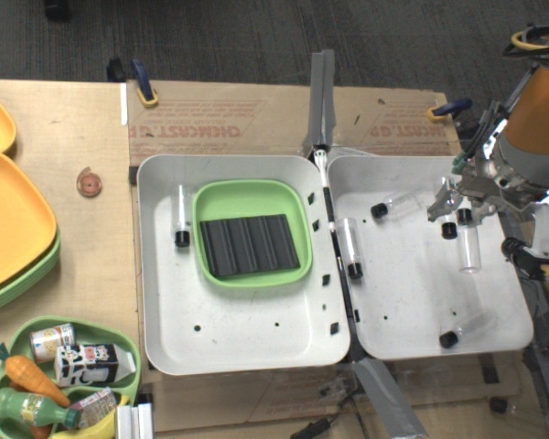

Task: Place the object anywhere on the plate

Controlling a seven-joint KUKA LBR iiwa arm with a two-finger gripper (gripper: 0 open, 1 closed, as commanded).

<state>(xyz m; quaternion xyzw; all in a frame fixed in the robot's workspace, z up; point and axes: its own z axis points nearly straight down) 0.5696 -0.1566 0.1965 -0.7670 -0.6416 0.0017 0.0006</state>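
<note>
A green square plate [204, 210] rests in the left bin [238, 346]. On it lies a flat black ridged block [250, 244]. My gripper [457, 212] hangs over the right side of the right bin [412, 291], far from the plate. A clear tube [468, 247] extends just below the gripper, and a small black cap [449, 230] sits beside it. Whether the tube is held or lying on the bin floor cannot be told.
Clear black-capped tubes lie about: one [181, 213] left of the plate, one [349, 245] by the bins' divider, one [393, 206] mid right bin, one [459, 329] near its front. Orange plates [14, 218] and a bowl of toy food [59, 373] sit on the bench at left.
</note>
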